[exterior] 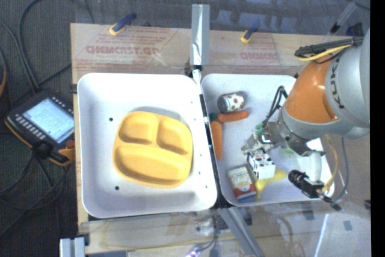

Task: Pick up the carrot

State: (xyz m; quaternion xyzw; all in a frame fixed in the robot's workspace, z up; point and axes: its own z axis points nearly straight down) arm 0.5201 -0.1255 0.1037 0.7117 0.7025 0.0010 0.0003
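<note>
The left bin point(96, 129) holds a yellow tray point(154, 148). The right bin point(264, 84) holds the carrot point(216, 138), a can point(231, 101) and the gripper point(260, 150).

A yellow divided tray point(154, 148) lies in the left bin point(96, 189). In the right bin point(264, 84) are a small can point(231, 101) on its side, a red sausage point(233, 117) just below it, and a small carton point(241, 182). A teach pendant point(42, 123) sits left of the desk point(90, 48).
</note>
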